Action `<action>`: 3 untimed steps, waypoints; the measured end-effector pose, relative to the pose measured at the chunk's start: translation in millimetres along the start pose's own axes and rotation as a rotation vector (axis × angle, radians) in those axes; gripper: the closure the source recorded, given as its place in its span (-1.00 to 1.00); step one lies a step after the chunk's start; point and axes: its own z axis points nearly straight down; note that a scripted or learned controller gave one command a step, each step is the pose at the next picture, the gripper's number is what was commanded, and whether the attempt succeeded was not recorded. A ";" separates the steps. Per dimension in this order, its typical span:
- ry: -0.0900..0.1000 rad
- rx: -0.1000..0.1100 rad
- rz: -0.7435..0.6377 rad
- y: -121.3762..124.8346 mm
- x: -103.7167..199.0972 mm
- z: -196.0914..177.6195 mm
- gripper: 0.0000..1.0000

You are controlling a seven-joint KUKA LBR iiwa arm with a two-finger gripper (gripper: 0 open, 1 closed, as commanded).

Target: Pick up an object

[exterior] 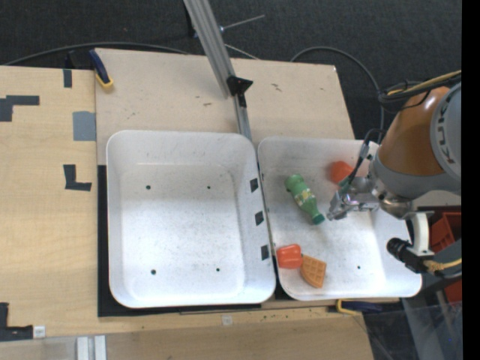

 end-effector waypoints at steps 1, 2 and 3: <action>0.000 0.000 -0.001 1.3 0.1 -48.1 1.00; 0.003 0.004 -0.006 20.4 49.5 -60.5 1.00; 0.003 0.006 -0.006 37.4 104.9 -51.4 1.00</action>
